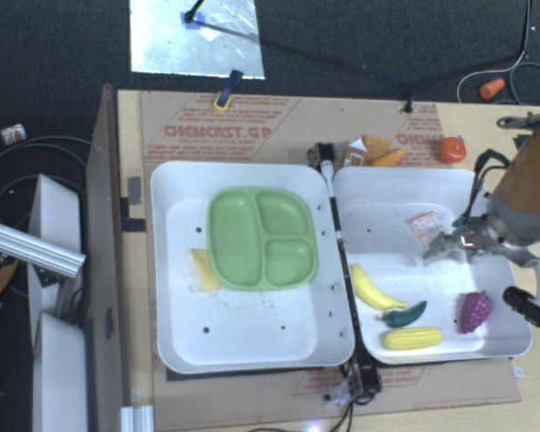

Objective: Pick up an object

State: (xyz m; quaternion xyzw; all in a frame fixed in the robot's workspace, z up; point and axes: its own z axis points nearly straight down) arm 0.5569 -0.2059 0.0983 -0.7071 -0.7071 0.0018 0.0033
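Arm reaching from right, end effector (450,242) low, fingers seemingly apart

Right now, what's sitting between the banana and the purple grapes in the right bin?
In the camera view, a dark teal pepper-like toy lies between the banana and the purple grapes, with the yellow corn just below that line.

Dark carpeted floor (45,34). Shiny metal sheet (196,25) lying on it beyond the counter (279,120), which is faced with brown printed cardboard. Black cables (27,165) coiled at left beside white framing (58,268). Orange cap (492,87) near cable, upper right.
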